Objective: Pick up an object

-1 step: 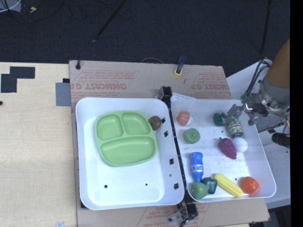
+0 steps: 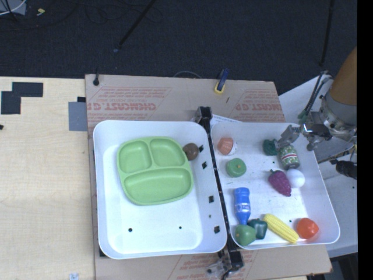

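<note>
My gripper (image 2: 301,137) hangs over the far right part of the right bin (image 2: 326,200), its two fingers spread open with nothing between them. Just below its left finger (image 2: 289,135) lies a small patterned can (image 2: 288,156), and a dark green piece (image 2: 268,147) sits to the can's left. Also in this bin are a peach-coloured item (image 2: 225,145), a round green fruit (image 2: 236,167), purple grapes (image 2: 280,182), a white egg (image 2: 296,178), a blue bottle (image 2: 242,203), a green pepper (image 2: 245,234), a yellow corn cob (image 2: 280,227) and a red-orange fruit (image 2: 307,228).
The left bin (image 2: 111,214) holds a green divided plate (image 2: 155,169) and a brown ball (image 2: 190,151) by its right wall. A black divider (image 2: 214,179) separates the bins. A blue-and-yellow clamp (image 2: 221,81) sits on the cardboard behind them.
</note>
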Motion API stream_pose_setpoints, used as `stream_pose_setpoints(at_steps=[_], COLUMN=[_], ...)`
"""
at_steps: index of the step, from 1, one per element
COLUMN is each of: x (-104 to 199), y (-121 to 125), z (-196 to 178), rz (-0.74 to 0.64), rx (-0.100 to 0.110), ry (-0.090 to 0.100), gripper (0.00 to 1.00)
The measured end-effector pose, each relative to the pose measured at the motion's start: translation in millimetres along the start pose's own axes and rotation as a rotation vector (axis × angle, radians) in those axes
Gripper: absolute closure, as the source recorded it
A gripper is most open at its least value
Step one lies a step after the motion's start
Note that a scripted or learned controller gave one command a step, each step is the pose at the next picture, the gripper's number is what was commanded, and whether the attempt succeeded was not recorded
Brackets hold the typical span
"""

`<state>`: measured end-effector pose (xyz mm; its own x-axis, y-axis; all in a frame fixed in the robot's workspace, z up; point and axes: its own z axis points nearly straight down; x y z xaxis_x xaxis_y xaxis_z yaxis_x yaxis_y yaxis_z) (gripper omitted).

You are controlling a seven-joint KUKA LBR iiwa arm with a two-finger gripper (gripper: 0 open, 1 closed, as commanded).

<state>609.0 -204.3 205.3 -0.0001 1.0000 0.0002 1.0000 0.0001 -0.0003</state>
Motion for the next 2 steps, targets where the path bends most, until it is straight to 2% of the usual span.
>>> stream_pose_setpoints(at_steps=[1, 2], x=[5.6, 9.1], y=[-4.4, 1.4], z=[63.1, 88.0], rz=[-0.002, -0.004], rx=[0.006, -0.013], ry=[0.002, 0.004], gripper=[0.00, 0.00])
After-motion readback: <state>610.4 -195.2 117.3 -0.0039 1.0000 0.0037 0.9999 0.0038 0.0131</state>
